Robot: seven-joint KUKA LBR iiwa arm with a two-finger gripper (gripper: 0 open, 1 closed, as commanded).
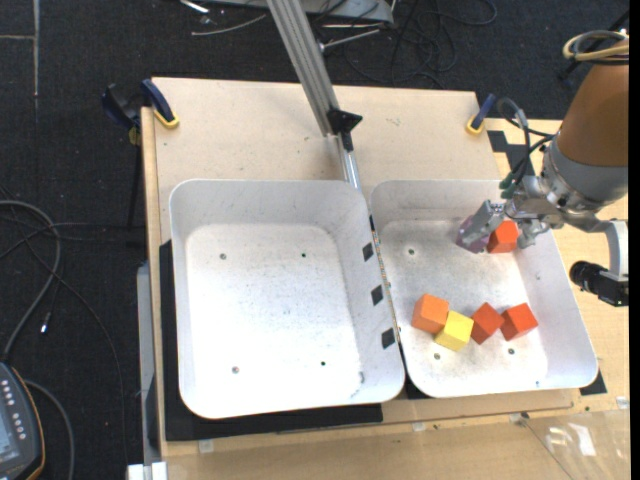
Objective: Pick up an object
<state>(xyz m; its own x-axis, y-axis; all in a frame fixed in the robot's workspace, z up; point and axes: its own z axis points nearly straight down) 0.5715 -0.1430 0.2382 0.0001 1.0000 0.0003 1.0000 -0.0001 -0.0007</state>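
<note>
Inside right bin (pixel 560 298), upper part: small orange block (pixel 505 235) pinched between closed claw (pixel 490 233) fingers, likely light, rigid, flat-faced, best taken across opposite faces; four more blocks (pixel 475 323) loose nearer front.

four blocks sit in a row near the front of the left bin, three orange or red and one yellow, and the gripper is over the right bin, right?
Not quite: the four blocks lie in the right bin, not the left one. The camera view shows the orange block, yellow block and two red-orange blocks there, near its front. The gripper is over the right bin, as you said.
</note>
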